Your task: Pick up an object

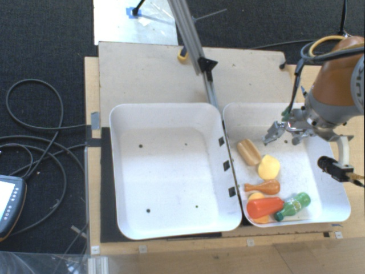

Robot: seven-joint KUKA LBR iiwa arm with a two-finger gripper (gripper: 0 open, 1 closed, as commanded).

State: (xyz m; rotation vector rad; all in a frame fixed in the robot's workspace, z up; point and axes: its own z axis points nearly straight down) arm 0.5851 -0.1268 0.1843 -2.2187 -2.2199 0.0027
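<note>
Camera view: your gripper (283, 129) hangs over the right bin (342, 207), fingers spread wide w/ nothing between. Bread roll (248, 152), lemon (269, 168), green bottle (293, 205) lie just below-left.

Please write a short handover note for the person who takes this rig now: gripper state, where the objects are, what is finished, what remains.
Gripper: above the upper part of the right bin, nothing between its fingers, which look spread apart.
Objects: all in the right bin. Bread roll near the left wall; yellow lemon below it; orange drumstick-shaped toy; red-orange carrot-like piece and green bottle at the lower edge.
Left bin: no objects.
Done: no object lifted yet.
Left: descend, grasp one object, raise it.
</note>
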